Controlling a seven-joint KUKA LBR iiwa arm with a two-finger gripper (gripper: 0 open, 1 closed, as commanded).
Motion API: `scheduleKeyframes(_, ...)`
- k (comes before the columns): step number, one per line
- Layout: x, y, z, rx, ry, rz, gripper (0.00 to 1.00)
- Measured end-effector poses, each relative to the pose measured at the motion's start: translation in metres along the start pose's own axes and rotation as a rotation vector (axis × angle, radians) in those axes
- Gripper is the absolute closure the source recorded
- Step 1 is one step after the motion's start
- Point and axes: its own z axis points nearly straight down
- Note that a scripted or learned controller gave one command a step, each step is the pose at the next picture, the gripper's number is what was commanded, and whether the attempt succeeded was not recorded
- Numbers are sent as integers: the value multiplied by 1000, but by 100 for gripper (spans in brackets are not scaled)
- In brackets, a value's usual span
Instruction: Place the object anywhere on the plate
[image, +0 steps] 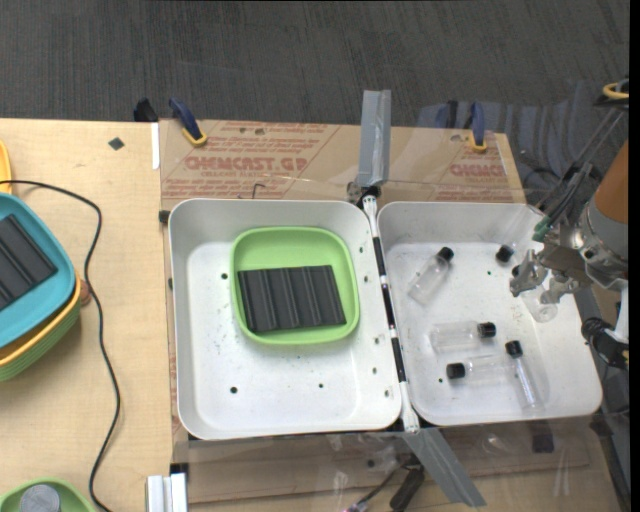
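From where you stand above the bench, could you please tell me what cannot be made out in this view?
- Gripper: small and in front of clear plastic, so open or shut, and whether it holds anything, is unclear.
- Arm: cut off by the right edge.
- Clear vials in the right bin: transparent on white, so outlines and exact count are uncertain.
- Dark ridged insert on the green plate: what it is stays unclear.
- Blue container: cut by the left edge.

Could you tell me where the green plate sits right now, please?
In the camera view, the green plate lies in the left bin, toward its back, bearing a dark ribbed block.
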Motion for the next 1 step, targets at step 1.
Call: scheduleKeyframes(1, 0, 0, 0, 0, 0, 0, 0)
